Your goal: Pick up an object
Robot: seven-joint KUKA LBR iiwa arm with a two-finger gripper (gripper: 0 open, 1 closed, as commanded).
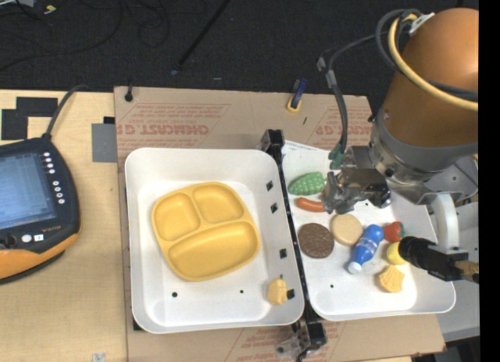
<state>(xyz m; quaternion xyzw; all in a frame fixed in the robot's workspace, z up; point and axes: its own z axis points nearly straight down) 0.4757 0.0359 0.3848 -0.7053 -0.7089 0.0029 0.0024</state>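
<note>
Looking down from the one fixed camera view, entries as follows.

Arm: grey body with orange band [437, 48] reaches in from the right and hangs over the right bin.
Gripper: the gripper [344, 188] sits low over the upper-left part of the right bin, just above the small items; its dark fingers blend with the mount, so their spacing cannot be told, and nothing is seen between them.
Right bin: white bin [437, 299] holds the loose objects.
Green item: a green leafy piece [307, 184] lies near the bin's left wall, just left of the gripper.
Orange-red item: a thin orange-red piece [310, 205] lies just below the green one.
Brown disc: a round brown disc [316, 240] lies flat, touching or nearly touching the tan disc [346, 229] on its right.
Bottle: a blue and white bottle [364, 249] lies tilted beside the tan disc.
Red item: a small red piece [393, 231], partly hidden.
Yellow lump: a yellow lump [391, 278] near the bin's lower right.
Left bin: white bin [148, 290] holds a yellow divided plate [205, 229] and a small yellow piece [277, 291] by its lower right corner.
Bench, left: a tablet-like pendant [31, 200] with orange edge rests there.
</note>
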